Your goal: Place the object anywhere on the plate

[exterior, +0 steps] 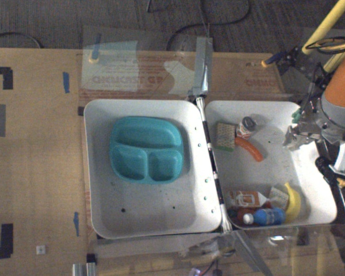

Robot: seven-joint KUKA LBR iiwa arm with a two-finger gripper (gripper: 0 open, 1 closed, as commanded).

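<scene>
Hovering at the right bin's [310,211] right rim, the gripper [299,135] carries nothing visible; whether it is parted or clenched I cannot tell. Which object is meant is unclear: a carrot [250,148] lies nearest, beside a sponge [225,135] and a small can [248,123], with a banana [293,200], bottle [264,217] and carton [248,199] crowded along the near wall. The carrot looks light, stiff and smooth; taking it across its middle seems safest. The teal plate [146,149] sits in the left bin [138,211], with open floor around it, though the central divider must be cleared.
</scene>
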